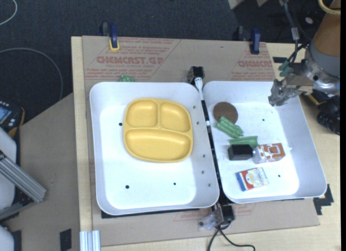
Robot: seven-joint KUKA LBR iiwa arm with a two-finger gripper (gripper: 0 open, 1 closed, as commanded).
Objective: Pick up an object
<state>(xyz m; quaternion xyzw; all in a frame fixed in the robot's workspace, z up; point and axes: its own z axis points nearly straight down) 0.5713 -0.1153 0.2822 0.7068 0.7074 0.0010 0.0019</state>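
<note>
The right bin (303,136) holds a brown round disc (225,111), a green ridged piece (230,129), a black block (241,151), a small orange-and-white carton (270,152) and a white packet with red and blue print (252,178). My gripper (279,96) hangs over the far right corner of that bin, above its rim, well apart from all of these. I see nothing between its fingers.
In the left bin (108,179) lies a yellow divided plate (158,130). Blue clamps (112,33) (255,40) hold the brown board at the back. A black divider strip (206,131) runs between the bins. Cables and a tan box stand behind the arm.
</note>
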